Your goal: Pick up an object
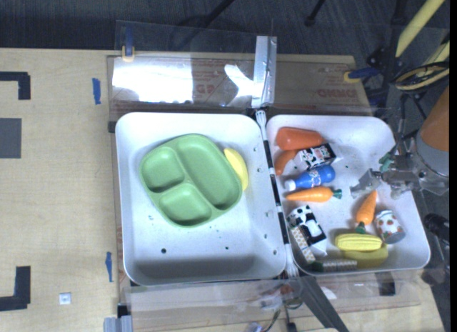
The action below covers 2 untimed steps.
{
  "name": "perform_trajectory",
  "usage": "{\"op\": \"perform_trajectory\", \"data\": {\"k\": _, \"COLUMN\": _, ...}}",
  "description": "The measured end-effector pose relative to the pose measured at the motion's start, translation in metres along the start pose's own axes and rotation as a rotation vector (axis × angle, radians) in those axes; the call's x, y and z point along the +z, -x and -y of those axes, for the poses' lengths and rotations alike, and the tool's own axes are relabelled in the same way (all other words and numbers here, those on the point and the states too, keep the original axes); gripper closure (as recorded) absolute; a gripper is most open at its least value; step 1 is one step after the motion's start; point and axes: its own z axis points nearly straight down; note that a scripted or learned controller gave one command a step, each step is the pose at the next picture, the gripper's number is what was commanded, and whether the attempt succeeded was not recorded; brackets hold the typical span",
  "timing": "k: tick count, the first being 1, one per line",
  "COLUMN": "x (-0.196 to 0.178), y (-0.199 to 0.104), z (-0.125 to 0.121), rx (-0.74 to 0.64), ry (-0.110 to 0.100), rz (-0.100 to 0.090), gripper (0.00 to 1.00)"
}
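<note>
Orange carrot [366, 208] lies in the right bin [371, 127], just below the gripper [389, 175] at the frame's right edge, probably the pick target. Whether the gripper is open I cannot tell; nothing visibly sits in it.

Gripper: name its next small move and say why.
Probably lower the gripper a little toward the small carrot just below it in view. It sits at the right bin's right side, with nothing visible between its fingers.
</note>
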Motion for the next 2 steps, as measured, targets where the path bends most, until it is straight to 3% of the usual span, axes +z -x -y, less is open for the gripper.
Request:
{"op": "perform_trajectory", "data": {"k": 1, "x": 0.070, "y": 0.017, "z": 0.006, "rx": -0.332, "ry": 0.003, "rz": -0.002, "gripper": 0.00}}
{"op": "perform_trajectory", "data": {"k": 2, "x": 0.059, "y": 0.019, "z": 0.005, "rx": -0.329, "ry": 0.009, "rz": 0.001, "gripper": 1.00}}
